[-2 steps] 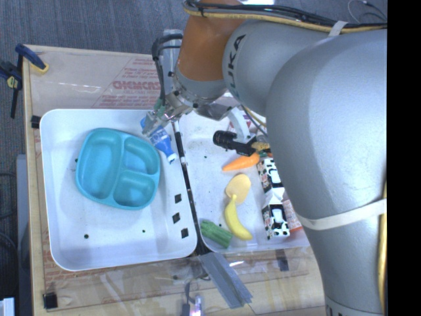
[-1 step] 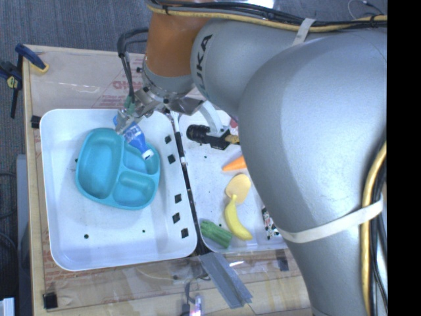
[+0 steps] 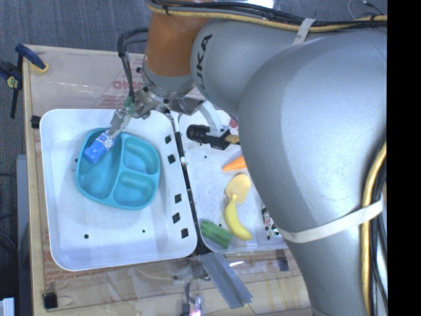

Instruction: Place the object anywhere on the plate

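Observation:
A small blue object (image 3: 96,149) with a pale checkered end lies at the upper left of the turquoise divided plate (image 3: 128,183), which sits in the left bin (image 3: 66,229). My gripper (image 3: 112,132) comes down at a slant from the upper right, and its tip meets the object's upper end just over the plate's rim. The object's lower part rests against the plate's surface. The grip itself is too small to make out.
The right bin (image 3: 210,176) holds an orange carrot piece (image 3: 233,164), a yellow rounded fruit (image 3: 238,186), a banana (image 3: 235,220) and a green vegetable (image 3: 216,233). The arm's big grey body covers most of that bin. Black clips line the divider between the bins.

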{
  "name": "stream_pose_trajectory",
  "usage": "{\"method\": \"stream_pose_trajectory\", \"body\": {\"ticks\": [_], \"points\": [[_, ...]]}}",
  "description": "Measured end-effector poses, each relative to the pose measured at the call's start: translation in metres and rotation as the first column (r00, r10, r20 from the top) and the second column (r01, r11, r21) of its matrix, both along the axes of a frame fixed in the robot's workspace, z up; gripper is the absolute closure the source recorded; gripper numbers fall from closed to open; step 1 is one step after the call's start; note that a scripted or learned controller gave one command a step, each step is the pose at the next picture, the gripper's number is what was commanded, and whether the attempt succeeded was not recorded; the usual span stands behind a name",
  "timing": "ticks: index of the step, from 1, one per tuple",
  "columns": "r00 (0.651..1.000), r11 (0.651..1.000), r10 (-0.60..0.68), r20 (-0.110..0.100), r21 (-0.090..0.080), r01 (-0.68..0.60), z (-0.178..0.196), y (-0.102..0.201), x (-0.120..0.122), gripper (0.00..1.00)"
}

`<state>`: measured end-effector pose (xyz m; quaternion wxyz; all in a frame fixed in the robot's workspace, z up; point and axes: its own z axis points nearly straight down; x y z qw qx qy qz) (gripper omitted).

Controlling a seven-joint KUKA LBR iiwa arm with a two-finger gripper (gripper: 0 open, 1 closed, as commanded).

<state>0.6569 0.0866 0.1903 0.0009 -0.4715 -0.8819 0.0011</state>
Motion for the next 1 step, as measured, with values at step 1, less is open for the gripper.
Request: {"method": "stream_pose_trajectory", "body": {"ticks": [1], "points": [[0.996,0.996,-0.089,-0.004,-0.001,0.089,-0.0365,0.0292,-0.0007,0.00]]}}
